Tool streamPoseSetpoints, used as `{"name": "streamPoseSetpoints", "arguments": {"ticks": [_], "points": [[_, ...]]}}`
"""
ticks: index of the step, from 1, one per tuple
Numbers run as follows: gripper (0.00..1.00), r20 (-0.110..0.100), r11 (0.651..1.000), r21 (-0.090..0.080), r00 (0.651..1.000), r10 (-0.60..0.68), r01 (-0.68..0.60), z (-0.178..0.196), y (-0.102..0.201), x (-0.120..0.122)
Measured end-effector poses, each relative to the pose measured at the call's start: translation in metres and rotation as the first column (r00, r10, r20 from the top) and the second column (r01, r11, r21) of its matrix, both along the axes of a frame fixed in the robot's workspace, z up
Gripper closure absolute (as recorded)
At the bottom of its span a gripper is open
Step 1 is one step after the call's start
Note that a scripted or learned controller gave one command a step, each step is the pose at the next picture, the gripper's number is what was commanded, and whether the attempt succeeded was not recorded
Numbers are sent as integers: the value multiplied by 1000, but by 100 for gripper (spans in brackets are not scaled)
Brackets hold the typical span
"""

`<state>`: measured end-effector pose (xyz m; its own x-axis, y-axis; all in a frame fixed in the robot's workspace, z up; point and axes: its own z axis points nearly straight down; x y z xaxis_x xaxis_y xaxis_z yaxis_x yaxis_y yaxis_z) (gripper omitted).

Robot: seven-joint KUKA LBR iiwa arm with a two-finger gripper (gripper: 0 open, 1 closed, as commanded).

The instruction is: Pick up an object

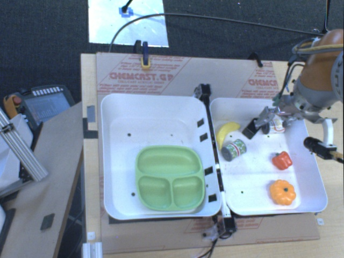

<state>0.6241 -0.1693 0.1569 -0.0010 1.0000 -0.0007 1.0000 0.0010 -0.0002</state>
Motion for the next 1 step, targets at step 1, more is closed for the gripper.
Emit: {"name": "streamPoseSetpoints", "arguments": {"ticks": [1], "points": [[0,-3,1000,1,1000,0,0,-62,4,-2]]}}
